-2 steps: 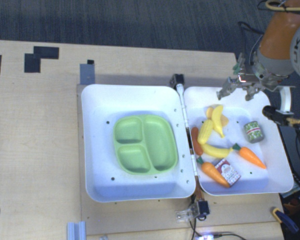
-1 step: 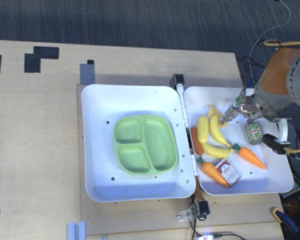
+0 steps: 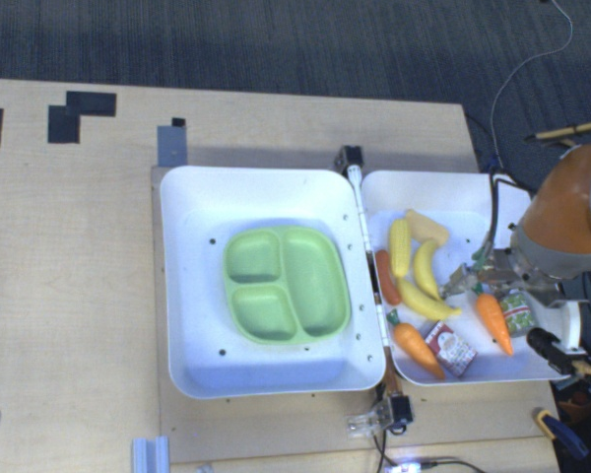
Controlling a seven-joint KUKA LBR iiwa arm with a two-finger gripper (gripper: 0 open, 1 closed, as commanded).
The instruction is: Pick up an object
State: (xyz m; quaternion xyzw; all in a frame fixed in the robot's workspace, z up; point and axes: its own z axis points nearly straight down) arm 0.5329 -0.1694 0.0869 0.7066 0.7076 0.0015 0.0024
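At the right of the frame, the gripper (image 3: pixel 470 279) reaches down into the right bin (image 3: pixel 473 187), low among the toy food. Its metal parts blur into the clutter, so whether it is wide, narrow or holding anything cannot be told.

The nearest things lie just left and just right of it. To the left, two bananas (image 3: pixel 421 284) sit side by side, their long axes running from the upper part of the bin down toward lower right; the lower banana's end is close to the gripper. To the right, a carrot (image 3: pixel 493 322) lies with its tip pointing toward the bottom of the frame, beside a green-and-white packet (image 3: pixel 518 313).

Farther left in the same bin are a second carrot (image 3: pixel 415 346), a small red-and-white carton (image 3: pixel 449 348), a red sausage-like piece (image 3: pixel 385 276) along the left wall and a pale yellow piece (image 3: pixel 428 228) near the top.

The left bin (image 3: pixel 192 264) holds a green divided plate (image 3: pixel 286 284) with three compartments. Both bins rest on a pale wooden surface (image 3: pixel 69 294).
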